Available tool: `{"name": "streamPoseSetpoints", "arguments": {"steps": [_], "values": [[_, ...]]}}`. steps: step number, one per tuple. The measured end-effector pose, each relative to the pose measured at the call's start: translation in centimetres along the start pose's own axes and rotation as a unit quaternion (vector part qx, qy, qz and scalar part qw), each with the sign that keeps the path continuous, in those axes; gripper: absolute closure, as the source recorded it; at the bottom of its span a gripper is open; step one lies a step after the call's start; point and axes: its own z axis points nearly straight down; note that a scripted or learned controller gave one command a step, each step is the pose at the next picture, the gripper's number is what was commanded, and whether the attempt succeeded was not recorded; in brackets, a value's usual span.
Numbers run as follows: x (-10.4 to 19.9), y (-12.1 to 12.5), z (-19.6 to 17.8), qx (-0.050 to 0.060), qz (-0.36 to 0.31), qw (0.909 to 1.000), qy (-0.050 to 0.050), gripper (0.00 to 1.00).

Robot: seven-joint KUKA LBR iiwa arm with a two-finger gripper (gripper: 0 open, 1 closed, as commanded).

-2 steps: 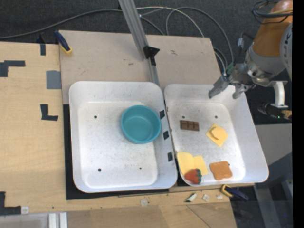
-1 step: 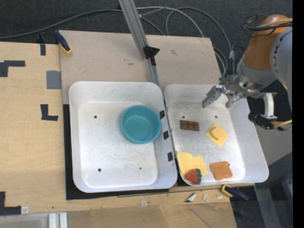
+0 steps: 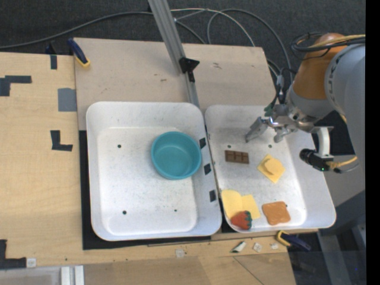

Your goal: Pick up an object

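Observation:
My gripper hangs over the back of the right bin, its two fingers spread open with nothing between them. A brown chocolate bar lies just below and left of the fingertips. A yellow cheese wedge sits below the gripper. Near the bin's front edge lie a yellow slice, a red strawberry on it, and an orange toast piece. A teal bowl stands in the left bin.
A slanted metal pole rises from between the bins at the back. Cables trail across the bench behind the right bin. A yellow-blue clamp sits at the board's far left corner, another clamp by the front edge.

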Motion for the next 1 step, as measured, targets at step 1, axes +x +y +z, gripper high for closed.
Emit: {"name": "streamPoseSetpoints", "arguments": {"steps": [1], "values": [[0.05, 0.12, -1.30, -0.002, -0.001, 1.0000, 0.000, 1.00]]}}
